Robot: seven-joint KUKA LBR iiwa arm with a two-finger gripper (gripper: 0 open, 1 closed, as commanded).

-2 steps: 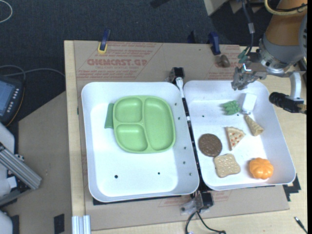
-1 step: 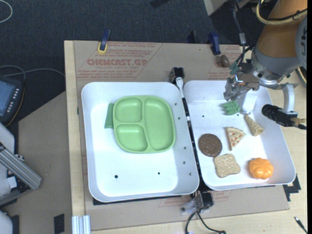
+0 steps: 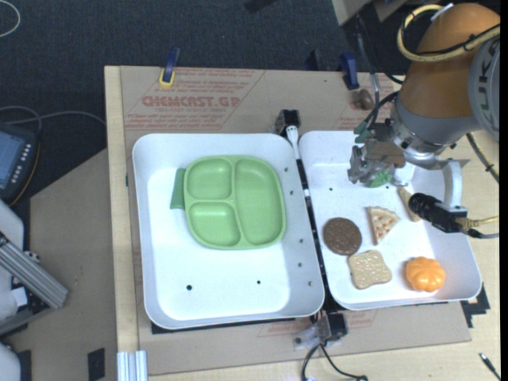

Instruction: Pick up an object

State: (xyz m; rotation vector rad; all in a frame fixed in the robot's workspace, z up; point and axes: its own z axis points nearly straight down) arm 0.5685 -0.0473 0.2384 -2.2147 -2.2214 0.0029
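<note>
The camera looks down at a slant on a brown board [image 3: 238,94] that carries two shallow white bins side by side. The left bin [image 3: 159,276] holds a green plate [image 3: 235,202] with three compartments, lying flat toward the bin's far half; a darker green edge sticks out from under the plate's left side.

The right bin [image 3: 333,153] holds the small food pieces. A round brown cookie [image 3: 342,236] lies near the bin's left wall. Just beside it, to the right, is a pizza slice [image 3: 382,223], a pale triangle with red spots. Nearer the camera sits a tan cracker [image 3: 370,269], close to the cookie and the slice, though whether it touches either is hard to judge. An orange pepper [image 3: 425,274] rests in the near right corner, a little apart from the cracker.

The arm [image 3: 448,62], with its orange band, reaches in from the right over the far part of the right bin. The gripper [image 3: 370,171] hangs low there, well apart from the cookie and the slice. Something green shows right at its tip, possibly a small object, but the fingers are dark and crowded together, so I cannot tell whether they are spread or closed, or whether they grip anything.
</note>
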